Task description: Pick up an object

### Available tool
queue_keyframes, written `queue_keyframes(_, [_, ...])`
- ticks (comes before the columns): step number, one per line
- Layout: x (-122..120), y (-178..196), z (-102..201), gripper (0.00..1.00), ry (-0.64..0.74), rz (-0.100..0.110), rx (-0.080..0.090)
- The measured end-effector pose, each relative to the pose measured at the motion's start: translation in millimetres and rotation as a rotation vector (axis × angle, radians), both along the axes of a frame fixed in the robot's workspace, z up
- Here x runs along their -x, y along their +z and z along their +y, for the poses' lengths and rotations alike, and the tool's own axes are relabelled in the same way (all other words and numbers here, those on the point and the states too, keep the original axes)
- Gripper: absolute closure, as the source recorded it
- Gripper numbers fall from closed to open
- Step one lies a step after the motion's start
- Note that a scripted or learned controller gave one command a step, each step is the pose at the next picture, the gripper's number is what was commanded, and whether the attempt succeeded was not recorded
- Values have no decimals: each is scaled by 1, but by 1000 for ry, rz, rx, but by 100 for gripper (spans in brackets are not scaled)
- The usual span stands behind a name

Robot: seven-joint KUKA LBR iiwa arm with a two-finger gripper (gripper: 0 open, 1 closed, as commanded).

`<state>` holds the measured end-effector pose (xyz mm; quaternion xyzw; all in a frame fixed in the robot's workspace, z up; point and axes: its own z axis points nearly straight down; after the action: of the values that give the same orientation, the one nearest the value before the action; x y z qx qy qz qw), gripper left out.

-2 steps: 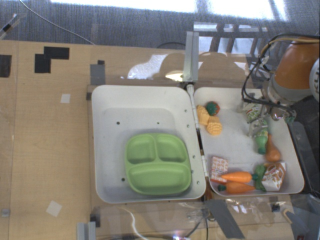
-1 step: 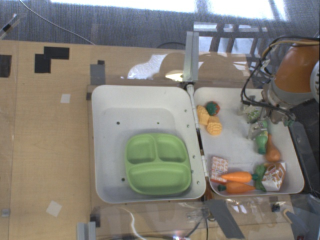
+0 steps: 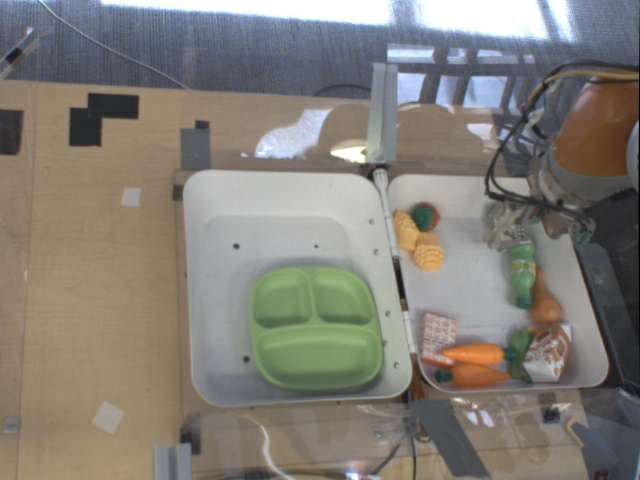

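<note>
My gripper (image 3: 509, 232) hangs over the upper right part of the right bin (image 3: 462, 286), under the arm's orange band. Its tip is right above the top of a green bottle-shaped toy (image 3: 521, 274), and I cannot tell whether they touch. Below that toy lies a brown-orange piece (image 3: 545, 309). Two yellow corn pieces (image 3: 428, 256) and a red and green fruit (image 3: 427, 215) lie at the bin's upper left. Two carrots (image 3: 472, 355), a pink patterned block (image 3: 438, 330) and a small carton (image 3: 548, 355) lie along the front edge.
The left bin (image 3: 270, 218) holds a green divided plate (image 3: 316, 326) toward its front. A metal post (image 3: 380, 113) stands behind the seam between the bins. Cables loop beside the arm at the upper right.
</note>
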<state>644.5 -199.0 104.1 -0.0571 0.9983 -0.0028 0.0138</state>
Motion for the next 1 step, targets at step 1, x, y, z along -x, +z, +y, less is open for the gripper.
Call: queue_keyframes(1, [141, 54, -5, 100, -1, 17, 0])
